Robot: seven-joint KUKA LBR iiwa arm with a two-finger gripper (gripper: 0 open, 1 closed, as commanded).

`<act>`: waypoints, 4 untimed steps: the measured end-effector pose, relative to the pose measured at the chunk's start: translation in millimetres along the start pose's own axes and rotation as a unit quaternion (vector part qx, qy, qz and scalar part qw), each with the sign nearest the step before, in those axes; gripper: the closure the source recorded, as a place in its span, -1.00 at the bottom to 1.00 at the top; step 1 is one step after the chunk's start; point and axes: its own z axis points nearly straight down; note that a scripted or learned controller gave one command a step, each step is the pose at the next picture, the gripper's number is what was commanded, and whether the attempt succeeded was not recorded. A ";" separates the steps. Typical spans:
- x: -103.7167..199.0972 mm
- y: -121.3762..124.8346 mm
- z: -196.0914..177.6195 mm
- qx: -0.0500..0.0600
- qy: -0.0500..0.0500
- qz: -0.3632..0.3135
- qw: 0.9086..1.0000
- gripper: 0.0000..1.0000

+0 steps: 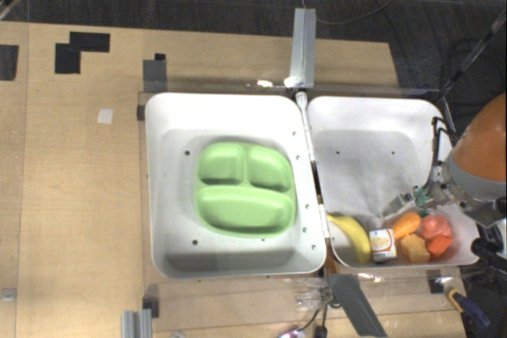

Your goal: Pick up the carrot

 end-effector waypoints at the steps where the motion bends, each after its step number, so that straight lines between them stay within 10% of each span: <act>1: 18.4 1.7 12.1 0.003 -0.002 0.092 0.996 -1.00; 2: 15.7 3.6 11.2 0.000 -0.002 -0.084 0.996 -1.00; 3: 25.4 9.7 -60.8 0.006 0.002 -0.063 0.998 -1.00; 4: 5.1 -1.2 12.0 0.003 0.001 -0.133 0.991 -1.00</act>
